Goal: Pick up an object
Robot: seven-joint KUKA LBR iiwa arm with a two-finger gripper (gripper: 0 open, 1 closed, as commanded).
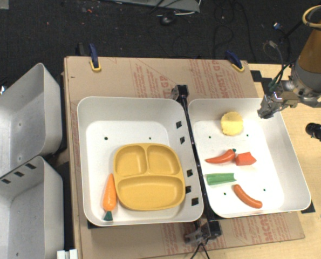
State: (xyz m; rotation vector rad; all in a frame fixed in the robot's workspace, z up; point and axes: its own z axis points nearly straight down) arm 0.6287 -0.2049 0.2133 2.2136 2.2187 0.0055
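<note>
The right bin (289, 161) holds a pale yellow round piece (232, 123) near its back, a red chili pepper (220, 157) touching a small red block (245, 158), a green bean-like stick (220, 178), and an orange-red sausage (247, 196) toward the front. My gripper (267, 110) hangs over the bin's back right corner, to the right of the yellow piece and apart from it. Nothing shows between its tips.
The left bin (90, 144) holds a yellow divided plate (148, 176) and an orange carrot (109, 194) beside it. Two more white bins (20, 123) sit off the bench at the left. Blue clamps (95, 58) stand at the board's back edge.
</note>
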